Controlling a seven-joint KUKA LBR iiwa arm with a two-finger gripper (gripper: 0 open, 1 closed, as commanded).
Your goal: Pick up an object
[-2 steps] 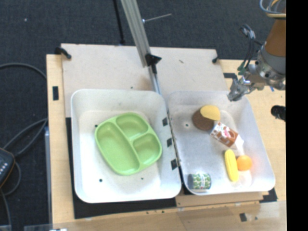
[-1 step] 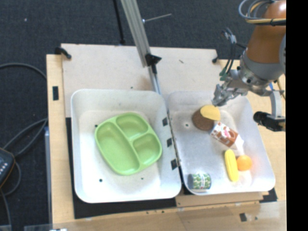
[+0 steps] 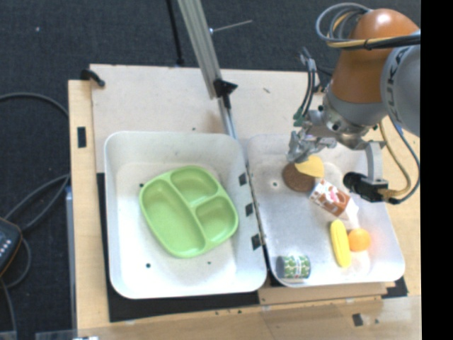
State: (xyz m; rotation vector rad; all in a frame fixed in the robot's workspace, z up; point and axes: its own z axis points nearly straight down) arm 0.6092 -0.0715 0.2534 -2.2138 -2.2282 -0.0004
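Seen from above: tool [image 3: 303, 149] poised over yellow wedge [image 3: 311, 166] and brown disc [image 3: 297, 178] in right bin [image 3: 272, 163], grip state impossible to tell. Crowded, overlapping targets; likely glancing contact, slip, or empty lift.

Both bins [image 3: 127, 275] white; divided tray [image 3: 188, 210] lime green. Right bin: brown disc [image 3: 297, 180], pale yellow piece [image 3: 310, 166], yellow banana [image 3: 340, 243], orange ball [image 3: 359, 240]. Carton [image 3: 330, 198] red-brown and white, can [image 3: 294, 265] green patterned.
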